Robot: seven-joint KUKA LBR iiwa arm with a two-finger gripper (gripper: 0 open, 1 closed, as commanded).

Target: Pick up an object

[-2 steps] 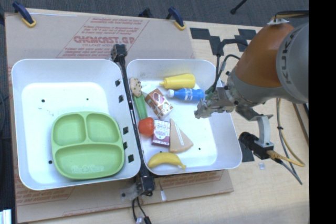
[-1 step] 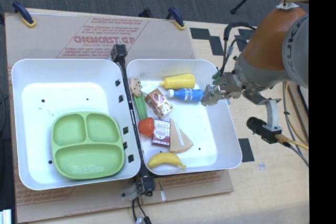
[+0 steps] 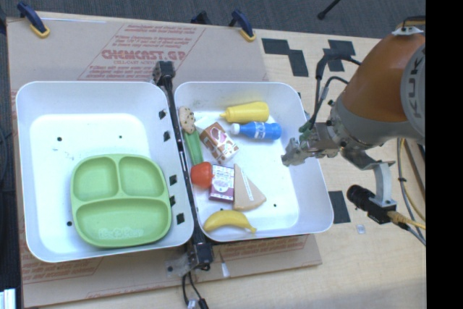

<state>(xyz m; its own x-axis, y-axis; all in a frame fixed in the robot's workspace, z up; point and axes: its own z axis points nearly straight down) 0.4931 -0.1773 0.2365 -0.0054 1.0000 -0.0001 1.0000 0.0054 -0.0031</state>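
Right bin (image 3: 289, 94), with candidate objects grouped toward its left half: yellow bottle (image 3: 246, 112), blue bottle (image 3: 258, 130), small carton (image 3: 219, 142), red ball (image 3: 202, 174), banana (image 3: 228, 221). The banana lies alone by the near wall; it is probably light, stiff and smooth, best gripped across its middle. The bottles touch and may roll. The gripper (image 3: 298, 153) hangs over the bin's right rim, holding nothing visible; its opening cannot be told. Bare floor lies beneath it, giving room to descend. The left bin (image 3: 29, 105) holds a green tray (image 3: 121, 200).
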